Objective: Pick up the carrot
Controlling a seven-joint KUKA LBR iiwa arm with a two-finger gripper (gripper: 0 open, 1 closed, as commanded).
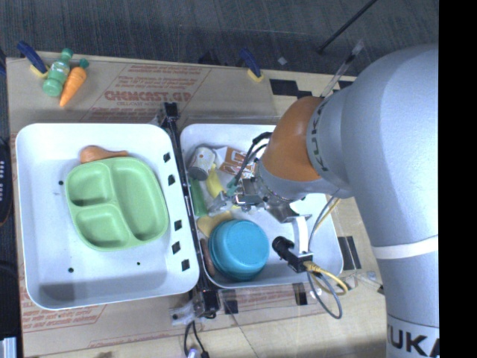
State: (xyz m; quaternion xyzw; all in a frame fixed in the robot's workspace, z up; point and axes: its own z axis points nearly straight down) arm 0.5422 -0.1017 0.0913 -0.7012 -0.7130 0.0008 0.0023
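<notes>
An orange toy carrot with a green top lies on the cardboard beyond the left bin's far left corner, next to a green toy bottle. Another orange, carrot-like piece pokes out from behind the green divided plate in the left bin; most of it is hidden. My gripper is down in the right bin among the clutter, far from both orange things. The wrist and the objects around it cover its tip.
The right bin holds a blue bowl at the front, a yellow item, a small grey-white cup and a printed packet. A black divider runs between the bins. Blue clamps hold the cardboard's far edge.
</notes>
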